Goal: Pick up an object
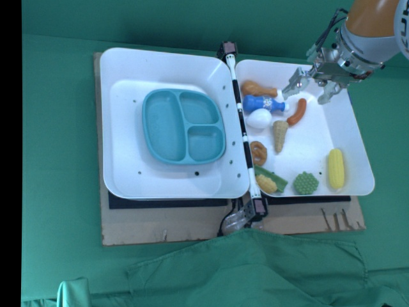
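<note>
Camera view: the pincer hangs spread and holding nothing over the right bin. At its seven o'clock lies a red sausage.

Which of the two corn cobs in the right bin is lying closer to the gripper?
The plain yellow corn cob by the bin's right wall; the other cob, with green husk, sits at the front left corner.

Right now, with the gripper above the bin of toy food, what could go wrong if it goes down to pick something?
1. The sausage, blue bottle and white egg lie close together, so the gripper may nudge a neighbour.
2. The gripper hangs near the right bin far rim and might strike it.
3. The round egg could roll away.
</note>
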`<action>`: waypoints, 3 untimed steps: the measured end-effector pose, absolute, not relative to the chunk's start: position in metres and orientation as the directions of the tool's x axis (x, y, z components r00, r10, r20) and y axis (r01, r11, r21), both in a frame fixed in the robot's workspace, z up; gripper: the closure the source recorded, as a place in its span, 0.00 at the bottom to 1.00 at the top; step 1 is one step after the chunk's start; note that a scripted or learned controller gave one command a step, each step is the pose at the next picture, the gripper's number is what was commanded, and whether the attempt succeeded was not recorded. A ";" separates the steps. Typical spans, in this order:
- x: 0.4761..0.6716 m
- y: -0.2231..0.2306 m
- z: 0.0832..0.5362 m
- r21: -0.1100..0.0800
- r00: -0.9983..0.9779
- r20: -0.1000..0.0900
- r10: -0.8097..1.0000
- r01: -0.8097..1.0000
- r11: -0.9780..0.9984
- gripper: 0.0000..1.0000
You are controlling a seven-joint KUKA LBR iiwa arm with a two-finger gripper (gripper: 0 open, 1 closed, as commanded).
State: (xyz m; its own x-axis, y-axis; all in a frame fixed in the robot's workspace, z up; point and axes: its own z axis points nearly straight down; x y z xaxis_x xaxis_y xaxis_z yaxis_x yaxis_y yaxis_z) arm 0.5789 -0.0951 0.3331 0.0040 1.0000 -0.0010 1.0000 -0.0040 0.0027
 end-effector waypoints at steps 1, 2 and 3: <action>0.579 -0.095 0.333 0.003 0.004 -0.001 1.000 1.000 -0.004 0.00; 0.579 -0.107 0.282 -0.002 0.006 -0.002 1.000 1.000 -0.006 0.00; 0.581 -0.111 0.241 -0.001 0.005 -0.002 1.000 1.000 -0.005 0.00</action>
